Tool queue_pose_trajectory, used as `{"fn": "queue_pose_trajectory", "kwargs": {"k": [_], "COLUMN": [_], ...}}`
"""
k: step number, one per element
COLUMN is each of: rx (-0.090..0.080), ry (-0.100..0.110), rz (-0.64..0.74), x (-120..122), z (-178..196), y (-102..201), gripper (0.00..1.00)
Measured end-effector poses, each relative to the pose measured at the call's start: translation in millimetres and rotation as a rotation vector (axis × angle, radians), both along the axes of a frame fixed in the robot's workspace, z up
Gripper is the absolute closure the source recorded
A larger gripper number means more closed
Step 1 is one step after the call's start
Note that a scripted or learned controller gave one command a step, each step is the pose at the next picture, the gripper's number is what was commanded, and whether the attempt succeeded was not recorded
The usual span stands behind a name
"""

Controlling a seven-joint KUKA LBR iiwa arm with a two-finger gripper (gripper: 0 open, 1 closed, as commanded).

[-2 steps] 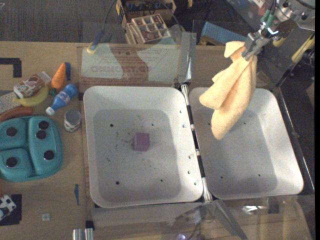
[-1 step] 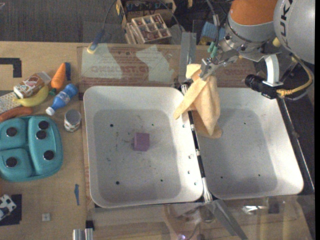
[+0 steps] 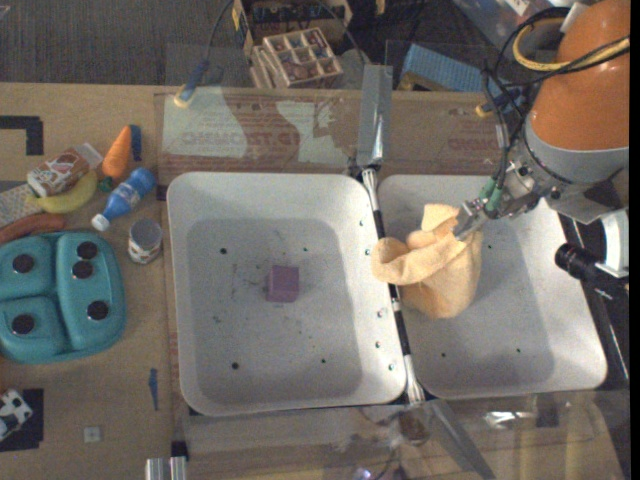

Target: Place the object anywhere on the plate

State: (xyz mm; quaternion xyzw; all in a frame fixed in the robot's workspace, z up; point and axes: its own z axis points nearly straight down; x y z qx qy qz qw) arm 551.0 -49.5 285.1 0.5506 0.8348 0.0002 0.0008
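A crumpled yellow cloth (image 3: pixel 438 268) lies in the left part of the right bin (image 3: pixel 530 348). Its left fold hangs over the divider between the two bins. My gripper (image 3: pixel 470 220) reaches in from the right and is shut on the cloth's upper right corner, which is pulled up into a peak. A small purple cube (image 3: pixel 282 283) rests on the floor of the left bin (image 3: pixel 200 228), near its middle and well apart from the gripper.
Left of the bins the bench holds a teal toy stove (image 3: pixel 55 293), a small can (image 3: pixel 145 240), a blue bottle (image 3: pixel 124 197), a carrot (image 3: pixel 118 151) and a banana (image 3: pixel 62 200). A wooden box (image 3: pixel 298 53) sits behind the bins.
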Motion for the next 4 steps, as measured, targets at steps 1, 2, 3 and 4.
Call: {"fn": "queue_pose_trajectory", "kwargs": {"k": [1,2,3,4], "rx": [0.000,0.000,0.001,0.001], "ry": [-0.003,-0.002,0.003,0.004], "rz": [-0.109,-0.113,-0.299,-0.176], "x": [30.5,-8.0,10.6,-32.2], "z": [-98.9,-30.6,-100.3,-84.1], "y": [66.3,-1.5,78.4,116.8], "gripper": [1.00,1.00,1.00,1.00]}}
